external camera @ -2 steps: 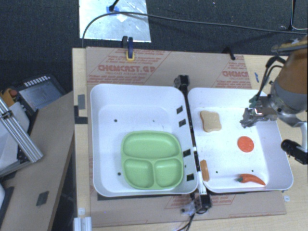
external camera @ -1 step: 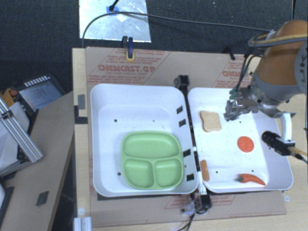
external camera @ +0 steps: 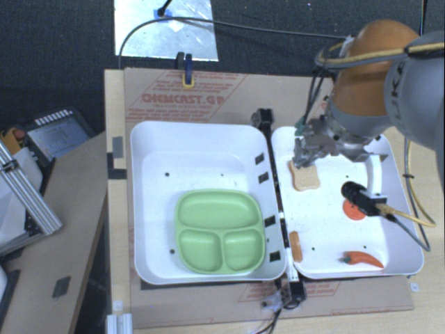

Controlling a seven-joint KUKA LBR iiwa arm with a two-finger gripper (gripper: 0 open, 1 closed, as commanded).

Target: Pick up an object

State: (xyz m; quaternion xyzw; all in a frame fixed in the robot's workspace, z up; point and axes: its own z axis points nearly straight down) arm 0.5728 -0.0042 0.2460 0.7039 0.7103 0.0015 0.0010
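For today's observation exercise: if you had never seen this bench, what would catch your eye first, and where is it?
The grey arm with its orange band reaches in from the right, its hand low over a tan slice of toast in the right bin. In the left bin, a pale green divided plate stands out against the white. Near the right bin's front lies an orange carrot.

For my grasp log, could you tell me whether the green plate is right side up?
Right side up: the green plate shows three hollow compartments facing the camera.
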